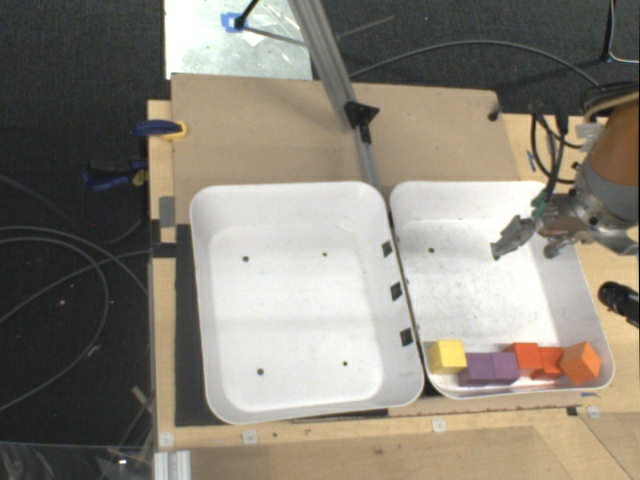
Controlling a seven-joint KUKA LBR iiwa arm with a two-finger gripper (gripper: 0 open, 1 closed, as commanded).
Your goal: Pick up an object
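Along the near wall of the right-hand shallow white plastic bin (pixel 575 278) the candidates sit packed in a row: a yellow cube (pixel 447 355), a purple block (pixel 489 368) touching it, an orange-red block (pixel 534 358) and an orange cube (pixel 582 362) in the corner. Crowding is the likely trouble, since a finger descending there could strike a neighbour or the wall and close on nothing. Farther back, the grey two-finger gripper (pixel 512 238) hangs above bare floor, well apart from the row; whether its claw is apart or together I cannot tell.

You see a tan wooden bench (pixel 300 128) carrying two shallow white bins side by side: the right bin (pixel 470 208) sits beneath the gripper (pixel 510 240), the left bin (pixel 215 298) well beyond its fingertips.
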